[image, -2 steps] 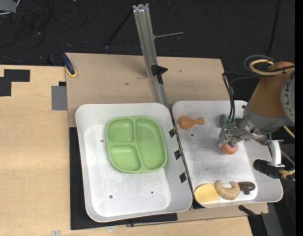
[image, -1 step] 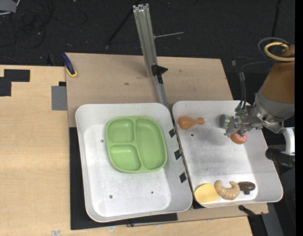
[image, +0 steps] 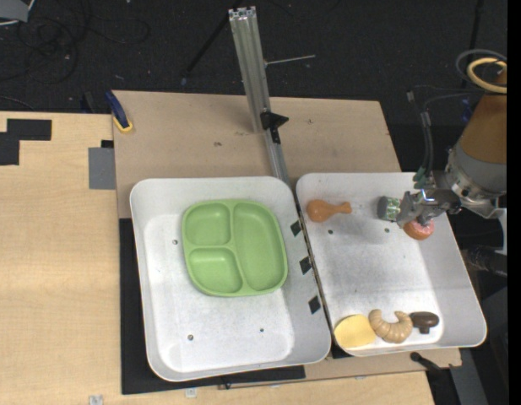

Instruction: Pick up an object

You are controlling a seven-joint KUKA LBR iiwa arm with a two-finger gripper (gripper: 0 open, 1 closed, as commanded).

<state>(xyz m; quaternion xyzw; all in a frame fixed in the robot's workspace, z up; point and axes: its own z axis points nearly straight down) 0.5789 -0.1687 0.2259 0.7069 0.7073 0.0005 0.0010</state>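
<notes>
observation: the gripper (image: pixel 409 211) hangs over the far right part of the right bin (image: pixel 463 298), close to its right wall. how wide the pincer stands, and whether it has hold of anything, cannot be told from this view.

task thing: a red round piece (image: pixel 422 230) lies just beside the gripper, on its near side and slightly toward the bin's right wall. whether the two touch cannot be told. being round, it shows no long axis.

other candidates: an orange drumstick-shaped piece (image: pixel 328 210) lies well apart to the left. its long axis runs left to right, with the thick end leftward. a yellow piece (image: pixel 354 332), a tan curved piece (image: pixel 390 326) and a dark brown piece (image: pixel 425 320) sit bunched along the near wall.

the left bin (image: pixel 159 327) holds a green divided plate (image: pixel 235 247).

judgement: the red piece is nearest, so the coming move turns on a small shift toward the near side and then a descent.
</notes>
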